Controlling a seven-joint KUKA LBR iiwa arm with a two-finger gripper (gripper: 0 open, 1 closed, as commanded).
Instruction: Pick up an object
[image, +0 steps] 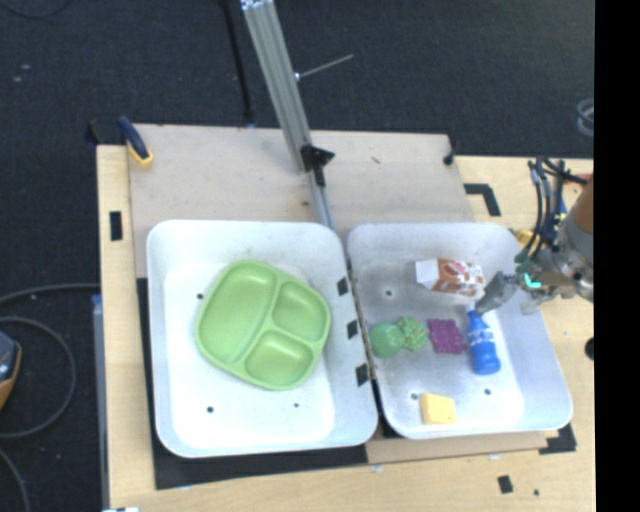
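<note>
Two-finger gripper (508, 293) hovered at right-centre of frame, fingers apart, nothing between them. Blue plastic bottle (482, 345) lay just below it in the right white bin (540, 400), beside a purple block (446, 335).

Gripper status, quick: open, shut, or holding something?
Gripper: cannot be told from this view. It sits over the right bin, just above the blue bottle, with nothing visibly held.
</note>
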